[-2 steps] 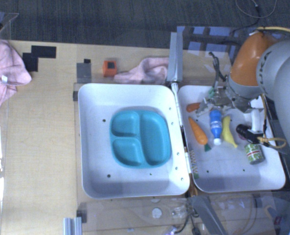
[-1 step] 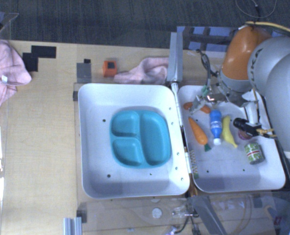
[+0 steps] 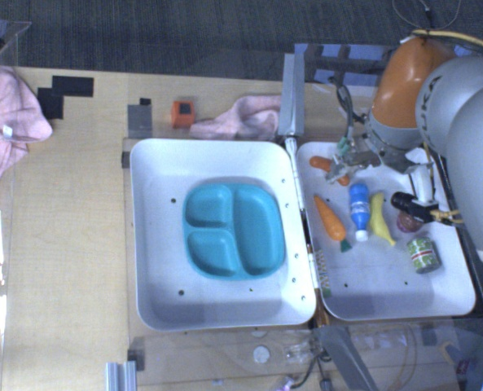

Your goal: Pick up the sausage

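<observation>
The gripper (image 3: pixel 344 160) hangs low over the right bin's (image 3: pixel 461 296) far corner, apparently to reach the orange sausage (image 3: pixel 322 164) beside it, though I cannot tell its finger state.

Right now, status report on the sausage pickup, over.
Gripper low over right bin's far corner. Sausage lying beside it, not lifted. Carrot and blue bottle close by.

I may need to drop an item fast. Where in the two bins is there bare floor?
Right white bin: its near strip, below the orange toy carrot, blue bottle, yellow banana and green can, is bare. Its far half is crowded, with the end effector over the orange-red sausage. Left white bin: bare margins ring the blue divided plate.
</observation>
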Available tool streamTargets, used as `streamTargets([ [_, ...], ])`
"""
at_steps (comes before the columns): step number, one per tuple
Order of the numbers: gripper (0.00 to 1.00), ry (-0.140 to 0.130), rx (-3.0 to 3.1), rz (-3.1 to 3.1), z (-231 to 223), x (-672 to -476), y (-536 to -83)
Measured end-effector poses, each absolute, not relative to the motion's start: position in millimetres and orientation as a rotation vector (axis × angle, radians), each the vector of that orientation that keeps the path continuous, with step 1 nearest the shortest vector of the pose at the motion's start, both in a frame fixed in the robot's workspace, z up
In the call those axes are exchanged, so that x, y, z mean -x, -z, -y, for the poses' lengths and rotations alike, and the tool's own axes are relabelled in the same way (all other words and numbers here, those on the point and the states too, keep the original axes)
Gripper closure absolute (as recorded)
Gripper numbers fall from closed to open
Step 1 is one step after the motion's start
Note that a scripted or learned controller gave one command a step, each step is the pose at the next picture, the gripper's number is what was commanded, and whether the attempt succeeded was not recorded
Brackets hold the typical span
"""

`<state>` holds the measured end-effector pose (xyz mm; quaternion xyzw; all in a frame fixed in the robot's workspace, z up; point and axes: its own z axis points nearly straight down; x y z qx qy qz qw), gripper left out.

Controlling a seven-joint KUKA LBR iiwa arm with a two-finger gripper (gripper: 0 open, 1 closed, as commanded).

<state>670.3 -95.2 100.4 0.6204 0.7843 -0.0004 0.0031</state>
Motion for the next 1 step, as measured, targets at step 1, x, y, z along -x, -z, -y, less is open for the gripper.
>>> streamTargets([
  [1, 1.00, -0.010, -1.795, -2.563, 105.1, -671.3, -224.4],
])
